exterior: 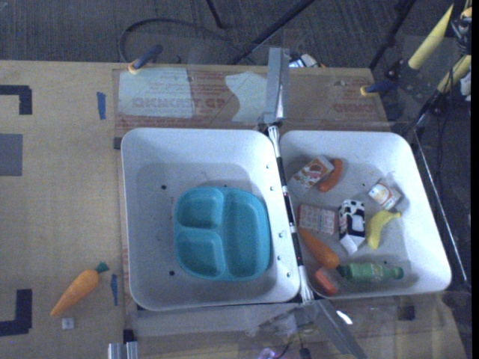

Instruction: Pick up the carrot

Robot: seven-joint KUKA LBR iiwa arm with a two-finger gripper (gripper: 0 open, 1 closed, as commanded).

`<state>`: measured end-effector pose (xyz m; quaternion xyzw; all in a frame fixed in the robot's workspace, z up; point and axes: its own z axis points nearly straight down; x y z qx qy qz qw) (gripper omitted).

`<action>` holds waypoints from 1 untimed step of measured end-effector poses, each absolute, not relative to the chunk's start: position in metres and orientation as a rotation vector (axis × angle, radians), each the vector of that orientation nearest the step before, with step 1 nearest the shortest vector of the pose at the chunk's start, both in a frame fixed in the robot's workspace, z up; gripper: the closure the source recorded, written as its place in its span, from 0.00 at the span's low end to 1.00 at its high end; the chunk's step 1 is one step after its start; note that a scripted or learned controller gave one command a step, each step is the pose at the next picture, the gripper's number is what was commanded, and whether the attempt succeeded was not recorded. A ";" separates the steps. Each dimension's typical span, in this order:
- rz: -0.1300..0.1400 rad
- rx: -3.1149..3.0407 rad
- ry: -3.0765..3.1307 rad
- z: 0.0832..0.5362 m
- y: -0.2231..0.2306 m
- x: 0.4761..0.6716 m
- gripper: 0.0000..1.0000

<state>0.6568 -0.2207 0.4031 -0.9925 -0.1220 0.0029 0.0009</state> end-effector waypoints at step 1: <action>0.007 -3.124 -0.311 0.426 -0.224 0.561 1.00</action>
